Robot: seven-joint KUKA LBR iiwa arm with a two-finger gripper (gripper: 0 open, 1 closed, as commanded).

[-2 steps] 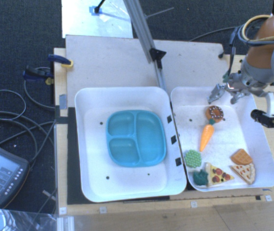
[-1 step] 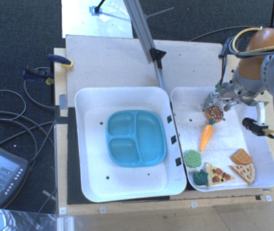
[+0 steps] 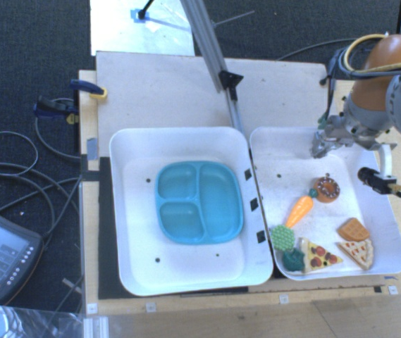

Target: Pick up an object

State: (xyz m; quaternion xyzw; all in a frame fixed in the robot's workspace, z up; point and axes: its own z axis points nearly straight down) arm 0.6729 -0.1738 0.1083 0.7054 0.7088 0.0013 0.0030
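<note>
You are at the approach step: no object is lifted yet. The gripper (image 3: 321,146) hangs over the far edge of the right bin (image 3: 270,146), above bare white floor, and nothing is visible between its tips. Whether it is spread or pressed together you cannot tell at this size and angle, so treat its state as unknown.

The candidate objects all lie in the right bin, toward its near half and well apart from the gripper:

- Doughnut (image 3: 325,189): round, brown, with speckled icing; the nearest piece to the gripper.
- Carrot (image 3: 299,211): orange, tapered, lying at a slant just beside the doughnut.
- Broccoli (image 3: 282,236): green, knobbly, at the carrot's near end.
- Pizza slice (image 3: 318,255): flat wedge with red spots.
- Two flat tan pieces (image 3: 355,241) by the right wall, one waffled, one triangular.

All look like moulded toy plastic, smooth and light. Judge the flat pieces hard to pinch; the carrot and doughnut offer better purchase.

The left bin (image 3: 130,189) holds a teal divided plate (image 3: 200,203), glossy, with three compartments.

The next move calls for travel toward the near side, then a descent centred on one piece, clear of its neighbours.
</note>
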